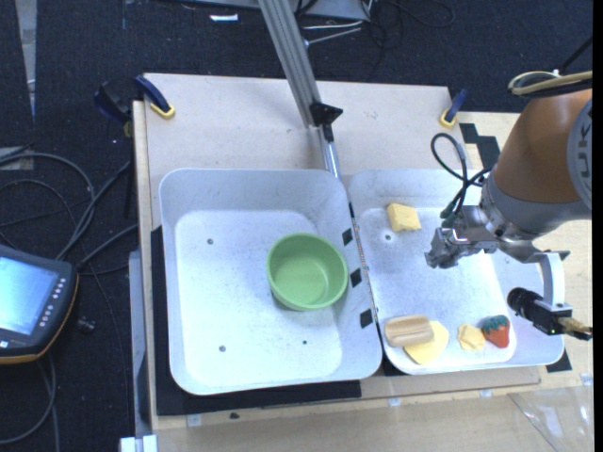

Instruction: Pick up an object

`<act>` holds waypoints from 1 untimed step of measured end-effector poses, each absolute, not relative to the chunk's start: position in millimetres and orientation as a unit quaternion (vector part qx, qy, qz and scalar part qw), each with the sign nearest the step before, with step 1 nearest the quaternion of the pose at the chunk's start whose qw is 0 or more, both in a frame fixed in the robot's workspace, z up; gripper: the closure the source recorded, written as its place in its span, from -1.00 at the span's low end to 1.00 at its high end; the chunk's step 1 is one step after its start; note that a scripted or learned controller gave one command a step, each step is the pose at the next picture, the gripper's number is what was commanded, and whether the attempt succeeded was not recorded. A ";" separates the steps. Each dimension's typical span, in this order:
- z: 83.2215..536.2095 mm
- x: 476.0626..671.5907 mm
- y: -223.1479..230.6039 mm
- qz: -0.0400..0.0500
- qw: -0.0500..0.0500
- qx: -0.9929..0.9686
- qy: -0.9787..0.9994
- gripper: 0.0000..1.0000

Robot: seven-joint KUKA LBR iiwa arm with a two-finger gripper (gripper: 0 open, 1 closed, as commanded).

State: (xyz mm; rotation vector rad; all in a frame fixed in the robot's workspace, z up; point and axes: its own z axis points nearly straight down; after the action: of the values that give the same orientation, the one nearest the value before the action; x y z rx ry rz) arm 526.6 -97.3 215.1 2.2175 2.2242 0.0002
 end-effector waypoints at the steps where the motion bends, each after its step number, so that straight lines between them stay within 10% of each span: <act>1: 263.8 528.1 -86.2 0.000 0.000 0.706 0.708 1.00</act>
State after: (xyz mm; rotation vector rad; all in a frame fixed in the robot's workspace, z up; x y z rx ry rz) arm 528.1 -86.2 263.8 2.2182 2.2249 -0.0012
